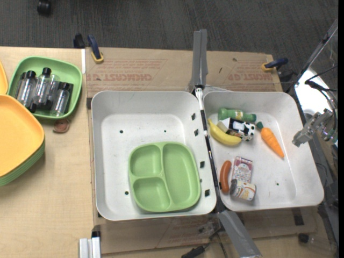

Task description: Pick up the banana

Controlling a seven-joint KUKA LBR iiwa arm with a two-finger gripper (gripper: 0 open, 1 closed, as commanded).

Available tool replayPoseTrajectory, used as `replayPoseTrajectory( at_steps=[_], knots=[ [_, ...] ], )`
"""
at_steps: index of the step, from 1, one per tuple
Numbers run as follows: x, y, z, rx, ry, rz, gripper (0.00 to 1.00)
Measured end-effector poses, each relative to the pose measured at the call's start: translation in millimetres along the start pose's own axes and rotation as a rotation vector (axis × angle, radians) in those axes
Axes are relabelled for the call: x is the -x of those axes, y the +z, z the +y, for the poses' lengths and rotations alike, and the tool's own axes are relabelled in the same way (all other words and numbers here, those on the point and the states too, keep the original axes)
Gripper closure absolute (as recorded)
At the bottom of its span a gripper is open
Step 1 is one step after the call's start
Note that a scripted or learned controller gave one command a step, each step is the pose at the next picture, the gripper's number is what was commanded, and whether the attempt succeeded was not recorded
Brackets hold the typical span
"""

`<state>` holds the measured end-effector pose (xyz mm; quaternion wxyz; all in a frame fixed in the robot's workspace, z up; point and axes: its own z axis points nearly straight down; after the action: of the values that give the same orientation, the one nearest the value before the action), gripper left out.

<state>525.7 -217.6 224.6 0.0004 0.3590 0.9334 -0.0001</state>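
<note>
The banana [223,134] lies in the right bin [293,195], near that bin's left wall and toward its far side. It curves with its ends turned up toward the back of the bench. Just behind the banana lies a green bottle [236,114] on its side, and touching the banana's right end is a small black-and-white cow toy [241,128]. To the right of the banana, past the cow toy, a carrot [272,141] lies at a slant with its green top toward the banana. In front of the banana, nearer the camera, a red sausage [225,173] lies along the left wall, with a small carton [242,171] just beside it and a little can [243,191] in front of the carton.

The gripper [307,133] hangs over the right rim of the right bin, well apart from the banana, with the carrot between them. Whether it is open or closed cannot be made out; nothing is seen in it.

To the banana's left, the left bin [107,160] holds a green divided plate [164,176].
</note>
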Motion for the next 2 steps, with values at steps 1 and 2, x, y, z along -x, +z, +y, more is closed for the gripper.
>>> replayPoseTrajectory(
  at_steps=[1, 2],
  knots=[
    [-33.0, 133.4, -35.3, -0.001, 0.298, 0.002, 1.00],
    [9.7, 133.0, 30.8, -0.001, 0.547, -0.001, 1.00]
  ],
)
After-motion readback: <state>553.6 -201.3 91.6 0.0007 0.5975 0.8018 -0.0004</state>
